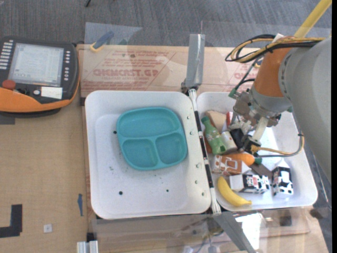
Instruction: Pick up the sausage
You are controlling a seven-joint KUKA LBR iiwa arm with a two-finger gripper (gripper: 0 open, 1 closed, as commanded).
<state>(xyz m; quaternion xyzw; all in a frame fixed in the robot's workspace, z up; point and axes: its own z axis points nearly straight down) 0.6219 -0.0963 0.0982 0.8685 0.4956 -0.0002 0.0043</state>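
The right bin [308, 186] holds a pile of toy food. A short dark brown piece, which looks like the sausage [262, 169], lies just right of the orange carrot [241, 158] and above the cow-patterned cartons [259, 183]. My gripper [250, 134] hangs low over the upper middle of this bin, above and slightly left of the brown piece, close to the carrot's top. The wrist hides what is directly under it. Nothing visible is held.
A green bottle [212, 134] and a beige piece [216, 117] lie at the bin's left wall. A banana [231, 193] and a brown-and-white carton [227, 165] sit near the front. The left bin [100, 194] holds a teal divided plate [152, 138].
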